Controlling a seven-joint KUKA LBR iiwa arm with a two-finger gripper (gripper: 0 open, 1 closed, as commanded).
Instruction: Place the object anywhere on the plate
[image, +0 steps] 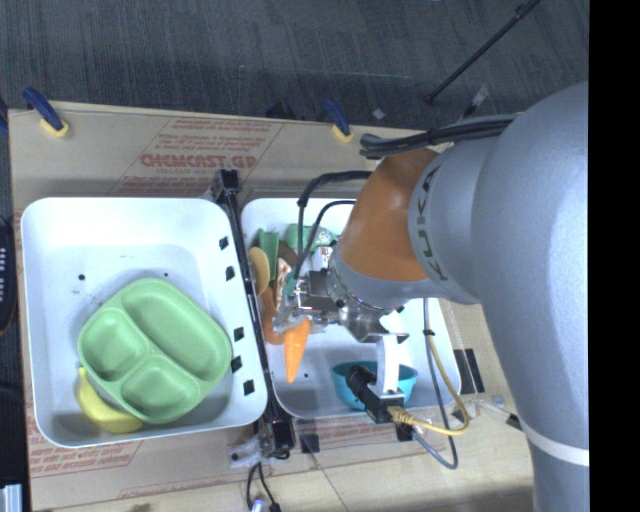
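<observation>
A green plate (155, 345) with three compartments lies in the left bin (60, 230), tilted over a yellow object (98, 408). In the right bin (320, 400), an orange carrot (294, 352) points toward the front edge. Its thick end sits right under my gripper (298, 308). The gripper is low over the bin's left side, beside the divider. The wrist hides where the gripper and carrot meet, so a grip on the carrot is unclear.
Green and tan toy foods (268, 255) lie at the back of the right bin, partly under the arm. A blue bowl (352, 388) rests near its front. A black divider (240, 290) separates the bins. The arm covers the right bin's far side.
</observation>
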